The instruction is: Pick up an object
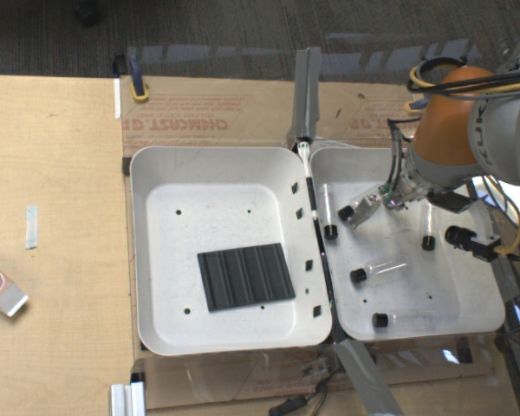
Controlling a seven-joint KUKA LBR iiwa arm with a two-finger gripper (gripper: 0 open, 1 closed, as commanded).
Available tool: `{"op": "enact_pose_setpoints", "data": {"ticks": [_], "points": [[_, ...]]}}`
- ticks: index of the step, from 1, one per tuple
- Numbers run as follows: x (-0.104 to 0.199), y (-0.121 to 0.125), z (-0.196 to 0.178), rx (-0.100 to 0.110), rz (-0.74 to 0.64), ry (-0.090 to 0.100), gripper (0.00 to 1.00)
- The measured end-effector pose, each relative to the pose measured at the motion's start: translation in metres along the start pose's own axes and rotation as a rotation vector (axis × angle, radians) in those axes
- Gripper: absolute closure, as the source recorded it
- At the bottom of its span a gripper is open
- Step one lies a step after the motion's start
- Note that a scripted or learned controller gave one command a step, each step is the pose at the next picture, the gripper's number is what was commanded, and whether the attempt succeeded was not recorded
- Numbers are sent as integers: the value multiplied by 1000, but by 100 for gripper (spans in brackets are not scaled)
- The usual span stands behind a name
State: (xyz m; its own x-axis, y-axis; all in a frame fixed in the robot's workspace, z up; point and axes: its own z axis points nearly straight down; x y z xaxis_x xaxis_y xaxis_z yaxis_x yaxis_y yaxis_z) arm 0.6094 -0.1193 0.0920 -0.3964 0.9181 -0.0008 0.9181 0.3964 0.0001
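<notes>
Over the right bin [468,319], gripper [362,212] hovers in approach; can't tell its state. Next: descend onto clear tube [386,269] just below.

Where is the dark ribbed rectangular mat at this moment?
The dark ribbed rectangular mat lies flat on the floor of the left white bin, toward its near right part, close to the divider shared with the right white bin.
</notes>
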Motion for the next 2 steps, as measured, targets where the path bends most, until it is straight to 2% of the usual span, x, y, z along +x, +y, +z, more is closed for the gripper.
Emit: {"op": "enact_pose_setpoints", "data": {"ticks": [1, 2], "points": [[-96, -29, -1, -1, 23, 0, 0], [-1, -33, 0, 0, 3, 1, 0]]}}
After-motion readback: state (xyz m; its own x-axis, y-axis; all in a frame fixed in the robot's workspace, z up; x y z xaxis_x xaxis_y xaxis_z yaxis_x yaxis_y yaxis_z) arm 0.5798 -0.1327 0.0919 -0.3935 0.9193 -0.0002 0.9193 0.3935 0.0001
